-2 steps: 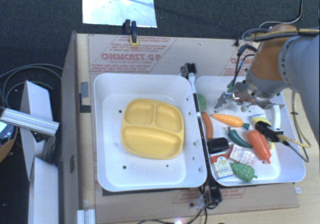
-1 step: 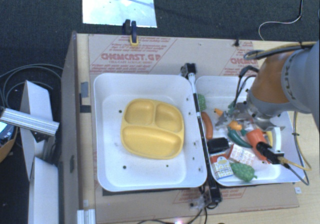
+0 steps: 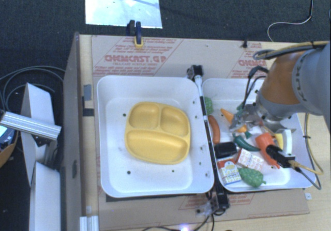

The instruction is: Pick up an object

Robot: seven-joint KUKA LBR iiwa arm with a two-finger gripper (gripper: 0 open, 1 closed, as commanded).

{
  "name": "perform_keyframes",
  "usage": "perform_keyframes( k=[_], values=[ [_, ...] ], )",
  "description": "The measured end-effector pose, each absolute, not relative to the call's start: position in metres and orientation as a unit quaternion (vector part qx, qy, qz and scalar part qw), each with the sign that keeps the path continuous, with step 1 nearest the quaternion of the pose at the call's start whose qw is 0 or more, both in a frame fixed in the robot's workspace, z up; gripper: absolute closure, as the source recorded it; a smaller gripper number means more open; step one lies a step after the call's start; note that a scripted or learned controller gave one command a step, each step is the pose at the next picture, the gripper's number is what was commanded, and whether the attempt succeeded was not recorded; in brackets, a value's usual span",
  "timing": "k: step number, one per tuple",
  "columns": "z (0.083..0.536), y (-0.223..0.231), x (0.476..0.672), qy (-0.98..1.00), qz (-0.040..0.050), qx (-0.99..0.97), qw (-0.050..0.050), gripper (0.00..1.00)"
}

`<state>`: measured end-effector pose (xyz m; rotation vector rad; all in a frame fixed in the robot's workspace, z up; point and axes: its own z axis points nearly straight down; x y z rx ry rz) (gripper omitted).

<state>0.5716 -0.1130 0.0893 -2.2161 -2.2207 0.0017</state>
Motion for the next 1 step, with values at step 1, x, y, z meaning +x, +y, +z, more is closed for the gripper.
perform_keyframes(
  k=[1],
  values=[
    [0.1824,-0.0391,0.6118,-0.709,-0.0004,-0.705,0.000,1.00]
  ],
)
